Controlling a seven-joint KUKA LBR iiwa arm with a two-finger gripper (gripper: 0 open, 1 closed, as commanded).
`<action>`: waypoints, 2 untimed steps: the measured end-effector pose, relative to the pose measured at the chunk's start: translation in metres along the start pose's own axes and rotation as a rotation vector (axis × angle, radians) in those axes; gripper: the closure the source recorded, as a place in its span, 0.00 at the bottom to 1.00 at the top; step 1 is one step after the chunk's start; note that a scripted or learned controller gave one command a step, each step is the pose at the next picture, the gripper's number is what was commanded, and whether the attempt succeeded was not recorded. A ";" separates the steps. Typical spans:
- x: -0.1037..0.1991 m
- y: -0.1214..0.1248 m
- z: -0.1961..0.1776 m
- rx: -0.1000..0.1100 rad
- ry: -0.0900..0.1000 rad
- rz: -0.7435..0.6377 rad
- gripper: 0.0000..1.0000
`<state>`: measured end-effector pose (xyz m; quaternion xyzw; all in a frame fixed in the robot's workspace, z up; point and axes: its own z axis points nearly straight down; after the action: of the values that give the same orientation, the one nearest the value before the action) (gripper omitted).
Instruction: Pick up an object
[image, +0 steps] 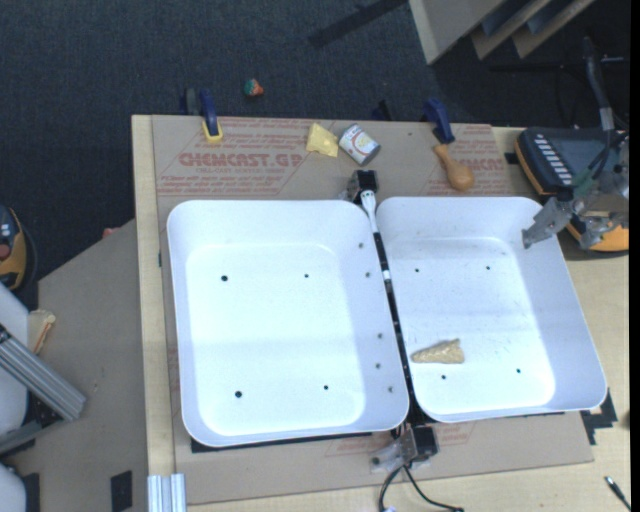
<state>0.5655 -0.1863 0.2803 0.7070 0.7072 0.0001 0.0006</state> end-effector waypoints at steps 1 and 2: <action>0.000 0.001 -0.011 -0.003 -0.001 -0.001 1.00; 0.139 0.033 -0.078 -0.010 0.005 -0.016 1.00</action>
<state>0.5987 -0.0475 0.3579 0.7012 0.7130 0.0053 0.0023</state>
